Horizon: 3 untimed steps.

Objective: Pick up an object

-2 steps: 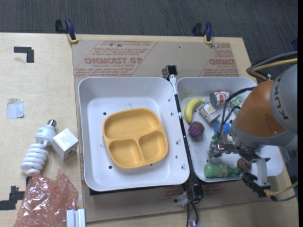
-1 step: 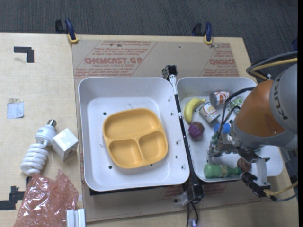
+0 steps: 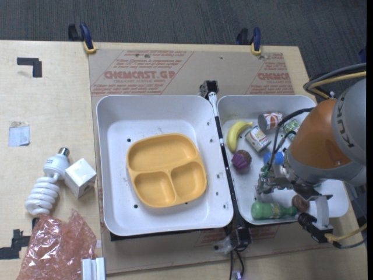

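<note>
Reaching in from the right edge of the frame, one grey arm with an orange band [image 3: 317,142] is seen over the right bin [image 3: 230,107], its gripper [image 3: 269,182] low among the objects there; whether it is released or clenched on anything cannot be told. Two white bins are counted, side by side at the centre. In the left bin [image 3: 111,156] one yellow divided tray [image 3: 166,169] with three compartments is laid. In the right bin, one banana [image 3: 235,134] is seen at the upper left, one purple fruit [image 3: 241,160] just below it, one red-and-white can [image 3: 270,121] near the top, one small carton [image 3: 257,138] beside the banana, and one green bottle [image 3: 271,210] lying along the lower edge, near the gripper. At the lower left of the frame, outside the bins, one spiral light bulb [image 3: 46,182], one white cube [image 3: 80,176] and one crumpled pink wrapper [image 3: 55,247] are placed on the bench [image 3: 35,107].
</note>
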Each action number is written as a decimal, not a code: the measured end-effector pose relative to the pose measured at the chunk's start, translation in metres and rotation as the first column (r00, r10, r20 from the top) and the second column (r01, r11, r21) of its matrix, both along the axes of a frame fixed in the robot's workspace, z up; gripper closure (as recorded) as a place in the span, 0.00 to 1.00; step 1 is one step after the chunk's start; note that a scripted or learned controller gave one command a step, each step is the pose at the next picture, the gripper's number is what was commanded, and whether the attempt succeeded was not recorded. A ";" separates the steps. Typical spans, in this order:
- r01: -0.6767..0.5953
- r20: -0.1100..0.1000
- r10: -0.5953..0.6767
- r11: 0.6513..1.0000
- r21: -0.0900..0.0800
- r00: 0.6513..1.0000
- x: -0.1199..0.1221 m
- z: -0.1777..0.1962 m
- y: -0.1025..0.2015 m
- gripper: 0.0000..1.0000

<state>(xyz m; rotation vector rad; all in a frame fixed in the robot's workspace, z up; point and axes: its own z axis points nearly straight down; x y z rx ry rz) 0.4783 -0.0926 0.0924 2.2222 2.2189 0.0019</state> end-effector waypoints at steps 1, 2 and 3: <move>0.000 0.000 0.000 1.000 0.000 1.000 0.000 0.000 0.000 0.00; 0.000 -0.001 0.000 1.000 0.000 1.000 0.000 0.000 -0.003 0.00; -0.001 0.000 0.001 1.000 0.000 1.000 0.000 0.000 0.000 0.00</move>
